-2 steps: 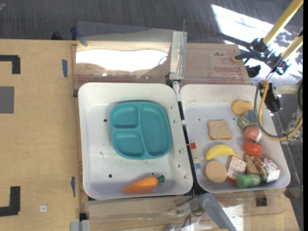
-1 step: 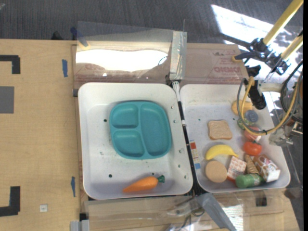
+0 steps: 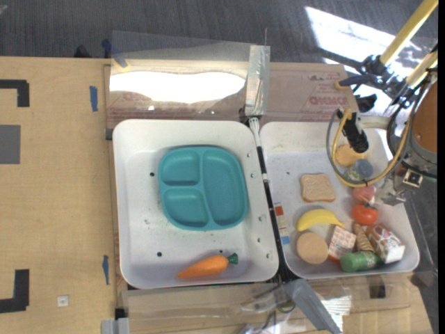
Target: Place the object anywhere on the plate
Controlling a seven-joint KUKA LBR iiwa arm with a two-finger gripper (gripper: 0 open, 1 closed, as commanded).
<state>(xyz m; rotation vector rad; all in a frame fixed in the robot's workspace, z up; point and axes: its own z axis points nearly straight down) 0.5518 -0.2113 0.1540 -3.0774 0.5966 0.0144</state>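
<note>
A teal divided plate lies in the middle of the left bin with nothing on it. An orange carrot with a green top lies in front of the plate, near that bin's front wall. My gripper hangs over the right side of the right bin, just above a red tomato and a pink item. I see nothing clearly held in it.
The right bin holds a slice of toast, a banana, a round bun, small food boxes, a green vegetable and a tan and blue item at the back. The bins' walls meet at the middle.
</note>
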